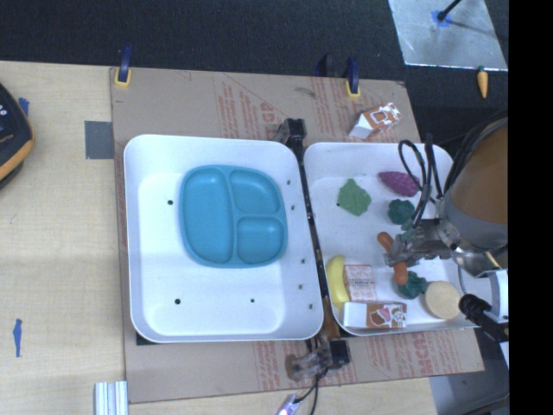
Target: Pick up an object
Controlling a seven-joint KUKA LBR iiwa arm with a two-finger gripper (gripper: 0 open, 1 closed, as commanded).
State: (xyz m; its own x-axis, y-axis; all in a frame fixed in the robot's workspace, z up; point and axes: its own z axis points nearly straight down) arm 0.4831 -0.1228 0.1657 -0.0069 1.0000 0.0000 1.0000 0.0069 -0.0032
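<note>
The arm reaches in from the right — its gripper (404, 251) held low, pointing left.

One fixed camera looks down on the bench (60, 258) from above at a slant, far enough back to take in both bins whole. The left bin (138, 232) sits near the centre, the right bin (324, 167) toward 3 o'clock. Dark floor (216, 15) runs along 12 o'clock, and the arm (479, 188) enters from 3 o'clock
</note>
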